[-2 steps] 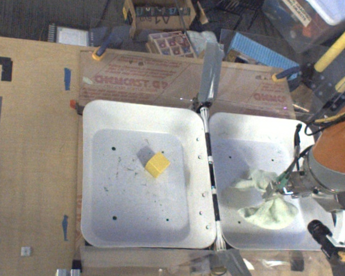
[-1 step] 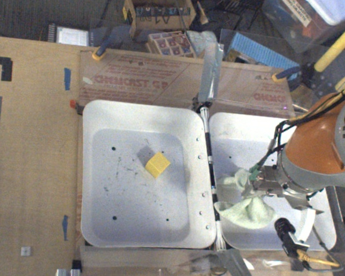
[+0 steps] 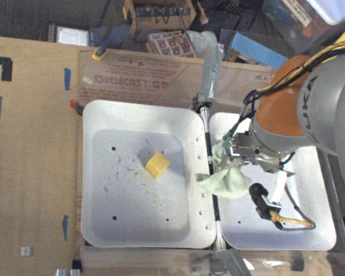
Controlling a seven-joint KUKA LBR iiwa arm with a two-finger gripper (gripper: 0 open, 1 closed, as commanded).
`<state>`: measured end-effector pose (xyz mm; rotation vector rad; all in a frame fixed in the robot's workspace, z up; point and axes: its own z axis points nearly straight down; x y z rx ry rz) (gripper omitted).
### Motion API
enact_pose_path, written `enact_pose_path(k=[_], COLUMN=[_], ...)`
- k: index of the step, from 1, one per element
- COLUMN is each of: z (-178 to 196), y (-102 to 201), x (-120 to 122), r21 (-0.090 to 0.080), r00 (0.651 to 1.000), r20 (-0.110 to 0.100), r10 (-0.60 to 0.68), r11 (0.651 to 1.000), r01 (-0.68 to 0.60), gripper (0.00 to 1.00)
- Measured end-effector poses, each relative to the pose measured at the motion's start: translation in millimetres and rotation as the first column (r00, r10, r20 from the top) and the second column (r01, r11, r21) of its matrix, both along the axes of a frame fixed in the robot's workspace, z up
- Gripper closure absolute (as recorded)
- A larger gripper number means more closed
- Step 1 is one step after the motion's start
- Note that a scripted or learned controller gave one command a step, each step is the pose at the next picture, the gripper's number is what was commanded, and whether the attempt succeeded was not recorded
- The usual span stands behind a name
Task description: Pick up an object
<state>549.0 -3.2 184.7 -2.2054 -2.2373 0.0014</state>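
Camera view showed, nearest, the bare front floor of the right bin (image 3: 308, 233) and, beside it, the left bin (image 3: 102, 218) on the bench (image 3: 27, 152). A little farther in, a pale green cloth (image 3: 228, 182) lay bunched against the divider where the two bins met, its edge spilling slightly over the left bin's rim. At about the same depth a small yellow block (image 3: 157, 164) sat alone near the middle of the left bin, well apart from the cloth. Just beyond the cloth, the gripper (image 3: 230, 150) hung directly over it, touching or nearly so; whether it was spread or pinching the fabric could not be told, since the wrist hid it. The arm (image 3: 320, 99) rose behind. This looked like the grasp step on the cloth; the next move called for a confirmed pinch, then a straight lift clear of the divider.
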Motion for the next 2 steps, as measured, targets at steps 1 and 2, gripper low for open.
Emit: enact_pose_path(k=[1, 2], z=[0.5, 0.2], y=[43.4, 35.8], x=[53.9, 54.4], r21=[-0.001, -0.001], r00=[0.998, 0.994], r20=[0.002, 0.002], r10=[0.057, -0.108], r11=[0.998, 0.994], r01=[-0.057, 0.108], gripper=[1.0, 1.0])
